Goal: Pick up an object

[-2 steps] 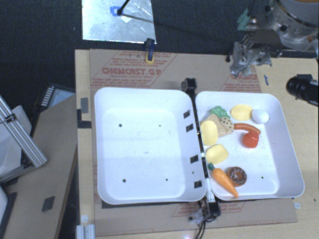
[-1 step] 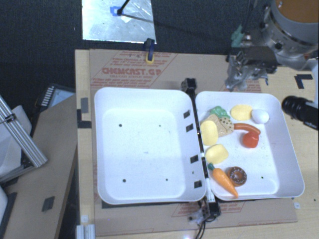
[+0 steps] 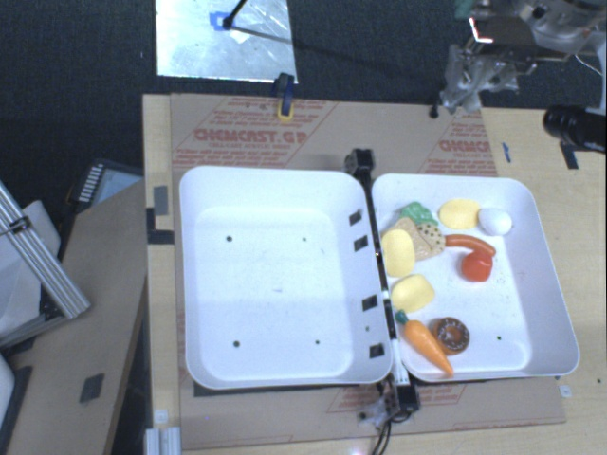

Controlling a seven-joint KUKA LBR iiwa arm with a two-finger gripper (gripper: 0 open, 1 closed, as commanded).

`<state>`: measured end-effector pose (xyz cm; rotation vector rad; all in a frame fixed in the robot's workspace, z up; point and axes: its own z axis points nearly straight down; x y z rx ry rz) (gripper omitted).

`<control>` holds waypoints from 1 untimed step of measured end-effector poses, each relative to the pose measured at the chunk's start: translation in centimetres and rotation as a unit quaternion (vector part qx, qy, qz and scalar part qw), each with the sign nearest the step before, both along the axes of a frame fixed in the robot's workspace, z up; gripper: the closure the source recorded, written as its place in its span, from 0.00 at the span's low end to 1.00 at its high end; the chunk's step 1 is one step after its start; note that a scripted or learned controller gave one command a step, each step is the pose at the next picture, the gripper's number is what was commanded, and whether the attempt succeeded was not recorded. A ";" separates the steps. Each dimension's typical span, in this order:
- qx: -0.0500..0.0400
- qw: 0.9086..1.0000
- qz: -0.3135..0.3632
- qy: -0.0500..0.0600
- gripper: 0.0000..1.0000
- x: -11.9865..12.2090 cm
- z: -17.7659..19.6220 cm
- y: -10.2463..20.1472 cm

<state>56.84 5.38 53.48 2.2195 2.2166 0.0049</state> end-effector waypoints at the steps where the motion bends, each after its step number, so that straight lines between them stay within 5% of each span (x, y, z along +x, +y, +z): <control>1: 0.001 1.000 0.004 0.002 1.00 -3.3 0.1 2.6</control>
